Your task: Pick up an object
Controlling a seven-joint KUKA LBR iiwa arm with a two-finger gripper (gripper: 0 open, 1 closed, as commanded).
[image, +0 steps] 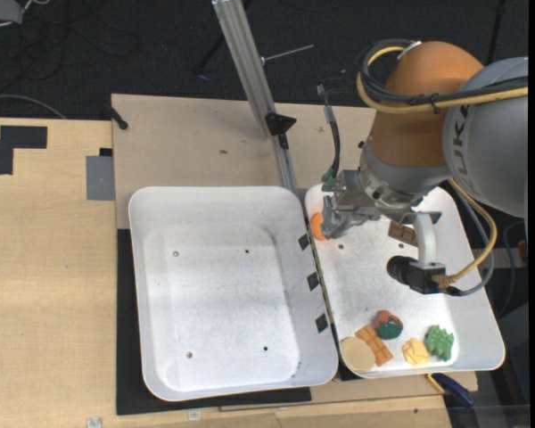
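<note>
Tan disc (358,353), near edge of right bin (367,275); orange object (316,226) just beside gripper (332,224); gripper state unclear.

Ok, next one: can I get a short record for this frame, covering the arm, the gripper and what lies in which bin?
arm: reaches in from the right, over the right bin
gripper: low by the right bin's left wall, beside an orange object
grasp: cannot tell
right bin, near end: beige disc, orange piece, red-and-teal object, yellow object, green object
left bin: arm not over it
</note>
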